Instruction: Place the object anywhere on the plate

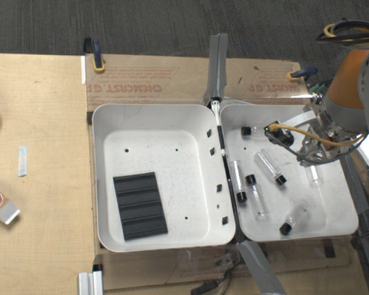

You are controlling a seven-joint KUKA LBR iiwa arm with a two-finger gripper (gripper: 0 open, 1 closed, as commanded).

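A black ribbed plate [140, 206] lies flat in the left bin [104, 165], near its front left. Several clear tubes with black caps lie scattered in the right bin [341, 226]: one slanted near the middle [269, 166], two along the left side [237, 180] [257, 196], and one at the front [295, 219]. My gripper [312, 154] hangs low over the right side of that bin, with yellow cable looping off it. Just under it lies another clear tube [313, 176]. I cannot see anything held.
A small black cap [246, 130] sits at the back of the right bin. A grey divider post [218, 66] stands between the bins at the back. On the bench to the left lie a small packet [1, 205] and a pale strip [22, 161].
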